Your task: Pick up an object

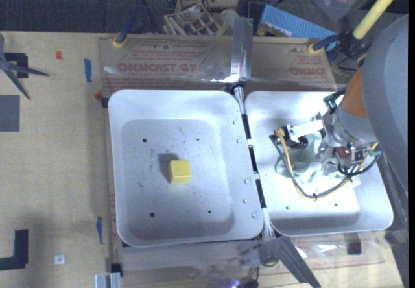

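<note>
You have one yellow block (180,171) to go for, and it lies on the floor of the left bin (130,118), a little below the middle of that floor. It sits flat, alone, with a small grey shadow just behind it, and it touches none of the bin's walls.

Your arm (386,79) comes in over the right bin (369,215), well apart from the block, with the double rim between the bins lying between the two. The orange band (353,102) shows just above the wrist. The gripper (305,157) hangs low inside the right bin, pointing toward the block's side, with yellow and black cables (311,192) looping beneath it over the white floor. You cannot tell from this view how the gripper is set; the cables and the wrist housing crowd that spot, and the outline blurs against the bin.

Behind the block's bin, a clear plastic sheet with red lettering (168,66) lies across the bench (45,170), and a blue clamp (87,70) sits on the bench near that sheet's left end.
</note>
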`<state>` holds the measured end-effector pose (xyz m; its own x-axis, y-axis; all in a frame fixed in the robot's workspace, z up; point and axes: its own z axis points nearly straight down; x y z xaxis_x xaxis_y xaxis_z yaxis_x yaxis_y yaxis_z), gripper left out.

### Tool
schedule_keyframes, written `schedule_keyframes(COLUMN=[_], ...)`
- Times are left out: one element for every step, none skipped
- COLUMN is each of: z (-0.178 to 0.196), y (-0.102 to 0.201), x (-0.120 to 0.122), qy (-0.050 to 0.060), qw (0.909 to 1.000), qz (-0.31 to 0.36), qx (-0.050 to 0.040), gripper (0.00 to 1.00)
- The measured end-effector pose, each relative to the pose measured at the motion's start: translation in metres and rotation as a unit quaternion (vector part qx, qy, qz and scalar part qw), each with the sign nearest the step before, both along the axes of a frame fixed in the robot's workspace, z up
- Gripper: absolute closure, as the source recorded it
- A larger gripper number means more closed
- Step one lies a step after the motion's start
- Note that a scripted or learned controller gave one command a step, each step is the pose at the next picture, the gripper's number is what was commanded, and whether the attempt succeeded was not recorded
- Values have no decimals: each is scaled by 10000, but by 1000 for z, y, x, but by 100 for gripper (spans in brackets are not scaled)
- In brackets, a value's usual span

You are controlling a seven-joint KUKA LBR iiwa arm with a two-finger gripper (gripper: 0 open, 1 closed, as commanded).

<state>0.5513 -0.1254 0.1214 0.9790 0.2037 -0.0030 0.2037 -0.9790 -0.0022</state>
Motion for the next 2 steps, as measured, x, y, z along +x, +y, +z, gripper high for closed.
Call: schedule_keyframes(z=[29,-31], y=[15,-8], x=[110,73], qy=[-3,-52], qw=[10000,10000], qz=[80,-5], qx=[-2,-10], gripper=[100,100])
